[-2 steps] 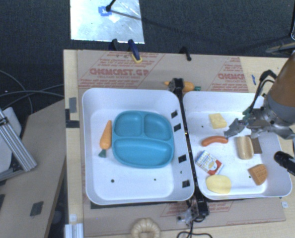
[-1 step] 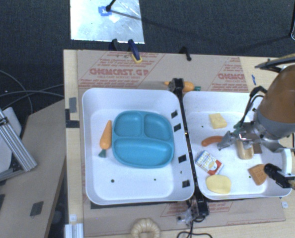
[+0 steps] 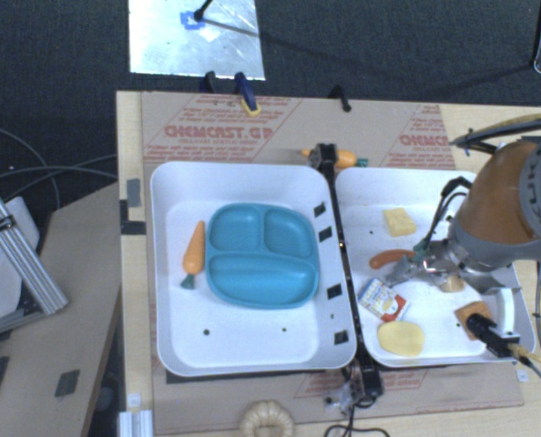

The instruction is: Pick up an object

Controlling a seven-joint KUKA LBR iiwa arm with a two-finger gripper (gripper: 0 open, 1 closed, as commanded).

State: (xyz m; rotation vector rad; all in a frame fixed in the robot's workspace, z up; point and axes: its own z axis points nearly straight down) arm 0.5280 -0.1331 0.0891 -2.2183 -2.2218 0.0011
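My gripper [image 3: 411, 269] is low in the right bin [image 3: 366, 185], at the end of the grey arm with its orange band [image 3: 494, 198]. Its tip sits right beside the right end of a small orange-red sausage [image 3: 387, 259]. Just below the tip lies a red and white packet [image 3: 382, 299]. A pale yellow cheese wedge [image 3: 399, 221] lies farther back. Near the front rests a round yellow piece [image 3: 401, 338]. A brown toast piece [image 3: 475, 316] is at the front right, partly behind the arm's hardware.
The left bin [image 3: 166, 244] holds a blue divided plate [image 3: 261, 255] and an orange carrot [image 3: 194, 248] to its left. Black clips run along the divider [image 3: 336, 244] between the bins. A small tan item [image 3: 451, 284] lies under the wrist.
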